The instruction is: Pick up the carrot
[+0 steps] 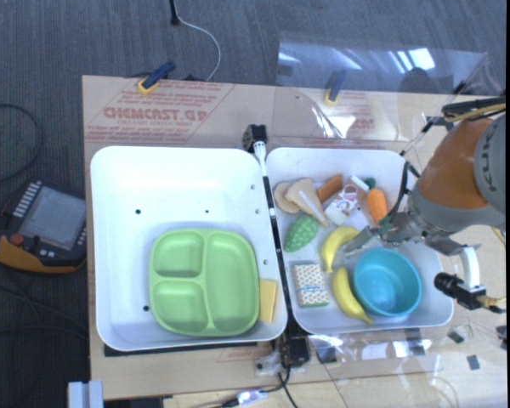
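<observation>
Orange and short, the carrot (376, 204) lay in the right bin (425, 320) toward its far edge, long axis running roughly far-to-near. The gripper (382, 230) hung just on its near side, above the blue bowl (387, 282); whether it was open I could not tell. A banana (336, 246) crowded the left; the right wall stood near.

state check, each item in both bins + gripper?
orange toy carrot: lying in the right white bin, not gripped
grey two-finger gripper: low over right bin, just below the carrot
blue plastic bowl: upright, nothing visible inside
green divided plate: flat in the left white bin
two yellow toy bananas: lying left of the bowl
</observation>
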`<state>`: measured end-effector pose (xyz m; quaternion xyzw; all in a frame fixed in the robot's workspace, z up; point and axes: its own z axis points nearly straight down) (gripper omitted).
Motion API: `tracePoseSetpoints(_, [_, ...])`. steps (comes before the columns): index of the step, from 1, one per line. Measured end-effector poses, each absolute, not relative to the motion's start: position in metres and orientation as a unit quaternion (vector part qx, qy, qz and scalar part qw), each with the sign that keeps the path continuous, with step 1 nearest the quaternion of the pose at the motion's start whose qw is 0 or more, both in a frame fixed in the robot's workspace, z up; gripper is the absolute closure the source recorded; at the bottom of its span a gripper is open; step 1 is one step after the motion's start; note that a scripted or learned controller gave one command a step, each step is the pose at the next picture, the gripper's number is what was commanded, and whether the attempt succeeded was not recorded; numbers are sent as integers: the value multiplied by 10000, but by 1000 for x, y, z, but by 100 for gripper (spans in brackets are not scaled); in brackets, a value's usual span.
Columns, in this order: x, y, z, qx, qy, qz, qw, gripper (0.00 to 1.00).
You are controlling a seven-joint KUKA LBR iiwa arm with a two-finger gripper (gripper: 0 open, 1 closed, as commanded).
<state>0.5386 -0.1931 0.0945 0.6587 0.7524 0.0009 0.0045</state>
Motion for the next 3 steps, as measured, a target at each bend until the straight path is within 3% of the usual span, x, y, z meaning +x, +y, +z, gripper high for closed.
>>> tracePoseSetpoints(1, [590,-203,93,8197,5727,109,-96,0])
tracePoseSetpoints(2, [590,-210,102,8191,5736,64,18,100])
tracePoseSetpoints(3, [531,-174,160,8387,5445,1,10,100])
